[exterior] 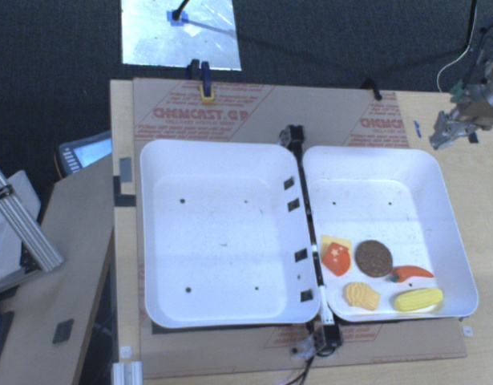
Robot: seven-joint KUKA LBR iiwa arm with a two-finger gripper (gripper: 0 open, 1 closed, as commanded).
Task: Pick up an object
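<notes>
Up at the far right, the claw [453, 128] hangs over the bare worktop [326, 107], outside the bins and beyond the top right corner of the right bin [438, 183]. It is too small and blurred for me to tell how it stands, and I see nothing in it.

All the things to pick lie in the near part of the right bin. A yellow and red pizza slice [335, 256] sits nearest the divider, with a round brown patty [373, 257] just beside it. A red chili pepper [410, 273] lies right of the patty. Nearer the front rim are a ridged yellow chip-like piece [361, 295] and a yellow corn cob [418, 298].

The left bin [222, 231] sits alongside, touching the right one along the middle.
</notes>
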